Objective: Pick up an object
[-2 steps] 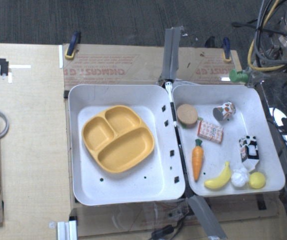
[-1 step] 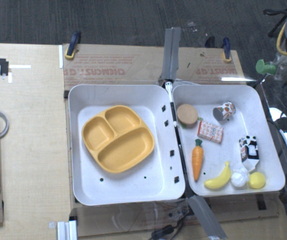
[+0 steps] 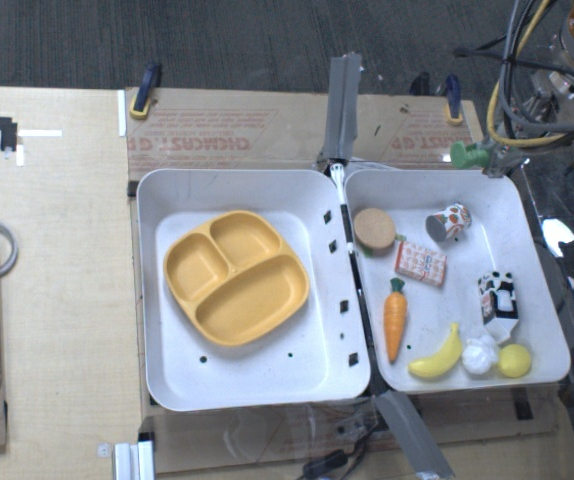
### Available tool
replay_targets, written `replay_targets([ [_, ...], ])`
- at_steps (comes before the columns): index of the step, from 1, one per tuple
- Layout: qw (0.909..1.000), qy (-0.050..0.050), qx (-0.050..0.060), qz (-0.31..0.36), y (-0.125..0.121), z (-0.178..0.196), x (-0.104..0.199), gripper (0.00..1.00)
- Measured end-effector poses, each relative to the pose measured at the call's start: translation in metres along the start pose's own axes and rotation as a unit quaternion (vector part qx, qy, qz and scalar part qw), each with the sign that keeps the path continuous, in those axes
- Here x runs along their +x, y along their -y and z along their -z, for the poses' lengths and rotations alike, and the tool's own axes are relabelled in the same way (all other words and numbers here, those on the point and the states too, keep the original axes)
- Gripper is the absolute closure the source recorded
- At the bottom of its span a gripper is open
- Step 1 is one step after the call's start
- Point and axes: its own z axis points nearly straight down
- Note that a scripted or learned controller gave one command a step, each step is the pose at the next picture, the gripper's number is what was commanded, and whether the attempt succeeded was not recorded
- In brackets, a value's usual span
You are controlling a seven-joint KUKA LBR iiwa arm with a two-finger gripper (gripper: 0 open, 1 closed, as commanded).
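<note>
Orange carrot [image 3: 395,318] is lying just left of the banana [image 3: 438,356], looking light, stiff; grip mid-body; jaws' state: cannot tell

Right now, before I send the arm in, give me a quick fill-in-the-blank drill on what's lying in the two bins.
1. The yellow divided plate lies in the ____ bin.
2. The carrot lies in the right bin, its green top pointing toward the ____ disc.
3. Along that bin's near edge, the white ball lies between the lemon and the ____.

Missing words: left; brown; banana
</note>
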Motion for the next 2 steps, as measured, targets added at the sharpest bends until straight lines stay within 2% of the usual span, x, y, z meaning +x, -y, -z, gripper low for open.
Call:
replay_targets([
  [1,0.9951,0.001,0.0,0.099,0.022,0.004,-0.016,1.0],
  [2,0.9756,0.001,0.0,0.219,-0.001,-0.044,-0.016,1.0],
])
